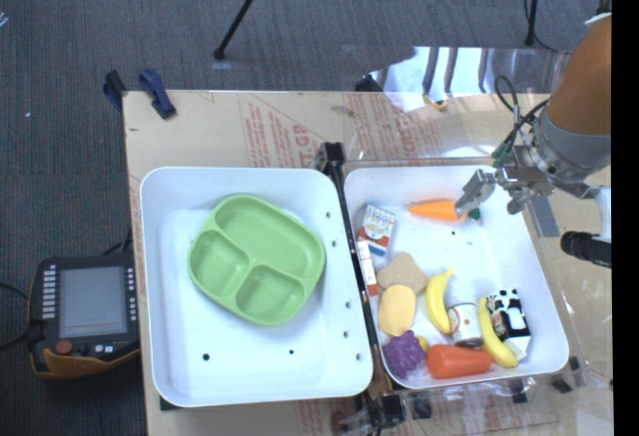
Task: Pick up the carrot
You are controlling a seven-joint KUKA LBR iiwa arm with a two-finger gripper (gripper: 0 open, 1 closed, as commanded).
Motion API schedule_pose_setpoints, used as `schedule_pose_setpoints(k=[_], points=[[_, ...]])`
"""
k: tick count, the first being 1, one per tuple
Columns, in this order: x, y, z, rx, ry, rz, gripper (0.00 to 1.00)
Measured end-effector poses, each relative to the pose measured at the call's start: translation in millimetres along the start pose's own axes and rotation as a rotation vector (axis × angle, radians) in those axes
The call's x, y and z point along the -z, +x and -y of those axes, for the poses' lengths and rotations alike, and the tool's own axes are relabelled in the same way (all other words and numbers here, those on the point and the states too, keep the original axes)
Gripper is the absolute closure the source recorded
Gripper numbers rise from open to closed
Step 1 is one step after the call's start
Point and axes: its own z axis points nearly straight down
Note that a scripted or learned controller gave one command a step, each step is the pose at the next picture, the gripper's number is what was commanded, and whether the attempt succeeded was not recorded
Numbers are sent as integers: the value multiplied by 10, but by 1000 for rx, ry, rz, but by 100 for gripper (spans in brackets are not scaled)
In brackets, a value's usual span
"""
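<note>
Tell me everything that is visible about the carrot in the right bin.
The carrot is a small orange toy, smooth like plastic, tapering to a point at its left end. It lies flat, lengthwise left to right, on the white floor near the back of the right bin. A bit of green shows at its thick right end. The tool is at that thick end; whether it touches or grips the carrot cannot be told. No other item touches the carrot.

Glossy white plastic bins (pixel 180 364), matt green tray (pixel 257 259) (plastic-looking)

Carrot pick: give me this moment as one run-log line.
step: reaching | claw: at carrot's right end, grip unconfirmed | carrot: lying in right bin, upper part | left bin: green plate
</note>
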Motion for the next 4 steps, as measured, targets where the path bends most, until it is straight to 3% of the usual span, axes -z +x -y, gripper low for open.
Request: schedule_pose_setpoints(k=[1,2,3,4], points=[[-1307,342,-436,-36,-3,1,0],[-1096,-379,-466,112,-5,4,0],[-1422,158,-461,-2,1,-2,0],[-1394,-387,-463,36,-4,4,0]])
